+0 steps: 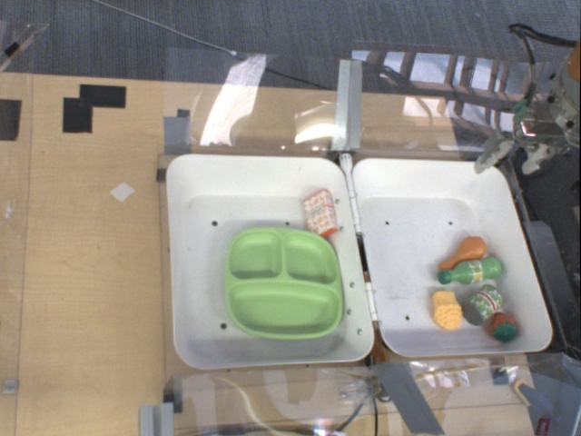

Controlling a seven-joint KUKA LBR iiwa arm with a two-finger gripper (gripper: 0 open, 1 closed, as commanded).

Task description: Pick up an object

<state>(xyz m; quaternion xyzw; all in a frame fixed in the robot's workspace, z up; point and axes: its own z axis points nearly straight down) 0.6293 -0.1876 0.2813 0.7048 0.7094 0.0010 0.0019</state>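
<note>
The right bin (pixel 408 243) holds a cluster of toy foods near its right wall: an orange drumstick (pixel 465 252), a green bottle (pixel 474 272), a yellow corn piece (pixel 445 310), a small can (pixel 484 301) and a red and green item (pixel 505 328). In the left bin (pixel 195 243) lie a green divided plate (pixel 283 282) and a small patterned carton (pixel 320 213) by the right wall. My gripper (pixel 519 151) hangs over the far right corner of the right bin, well apart from all the objects.
A metal divider post (pixel 349 107) stands behind the seam between the bins. Clear plastic panels (pixel 245 98) edge the bench at the back. Wooden bench top (pixel 82 271) stretches to the left.
</note>
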